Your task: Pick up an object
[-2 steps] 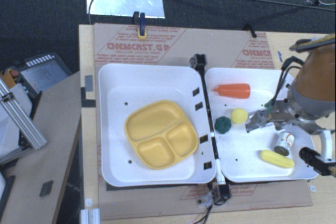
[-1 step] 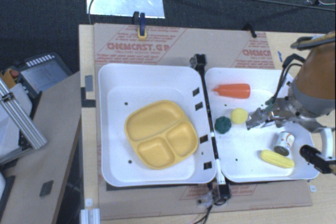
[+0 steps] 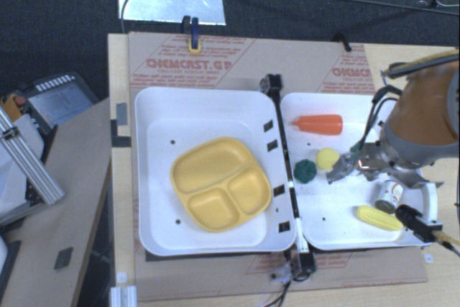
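Observation:
The right bin (image 3: 323, 230) holds an orange carrot (image 3: 317, 124) at the back. A small yellow ball (image 3: 328, 157) and a dark green lump (image 3: 305, 170) lie near the bin's middle. A yellow corn cob (image 3: 379, 217) and a small tin can (image 3: 390, 195) are at the front right. My gripper (image 3: 341, 170) reaches in from the right, low over the bin floor, just right of and in front of the yellow ball. Nothing can be seen held in it.
The left bin (image 3: 158, 154) holds a yellow divided plate (image 3: 219, 183). A black divider (image 3: 284, 154) runs between the two bins. The grey arm with its orange band (image 3: 424, 118) covers the right bin's far right side.

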Robot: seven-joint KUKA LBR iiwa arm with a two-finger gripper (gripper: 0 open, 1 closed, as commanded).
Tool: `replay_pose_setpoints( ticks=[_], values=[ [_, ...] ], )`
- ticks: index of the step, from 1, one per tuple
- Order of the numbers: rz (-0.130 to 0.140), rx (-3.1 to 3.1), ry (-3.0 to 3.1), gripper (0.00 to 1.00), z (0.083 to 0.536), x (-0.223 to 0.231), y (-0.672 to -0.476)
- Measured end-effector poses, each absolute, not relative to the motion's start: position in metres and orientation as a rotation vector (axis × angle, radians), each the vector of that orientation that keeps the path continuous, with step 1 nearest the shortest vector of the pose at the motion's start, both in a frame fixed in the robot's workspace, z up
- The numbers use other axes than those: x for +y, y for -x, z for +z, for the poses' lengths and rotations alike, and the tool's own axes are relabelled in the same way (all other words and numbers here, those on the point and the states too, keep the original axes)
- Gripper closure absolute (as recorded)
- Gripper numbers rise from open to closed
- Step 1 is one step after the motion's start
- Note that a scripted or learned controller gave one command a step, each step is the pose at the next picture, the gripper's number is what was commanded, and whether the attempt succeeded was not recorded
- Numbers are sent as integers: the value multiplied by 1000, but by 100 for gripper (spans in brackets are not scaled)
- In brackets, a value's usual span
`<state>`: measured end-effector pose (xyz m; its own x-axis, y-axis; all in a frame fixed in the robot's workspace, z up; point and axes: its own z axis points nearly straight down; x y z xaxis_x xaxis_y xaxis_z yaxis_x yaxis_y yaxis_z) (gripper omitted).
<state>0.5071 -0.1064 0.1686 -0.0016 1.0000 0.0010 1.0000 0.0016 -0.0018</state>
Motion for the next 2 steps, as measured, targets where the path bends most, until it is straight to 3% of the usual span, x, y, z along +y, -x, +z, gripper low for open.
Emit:
replay_pose_setpoints(
  ticks=[1,2],
  values=[
    [3,-2220,2217,0,106,-104,-504],
    [0,-2222,2219,0,83,-104,-504]
  ],
)
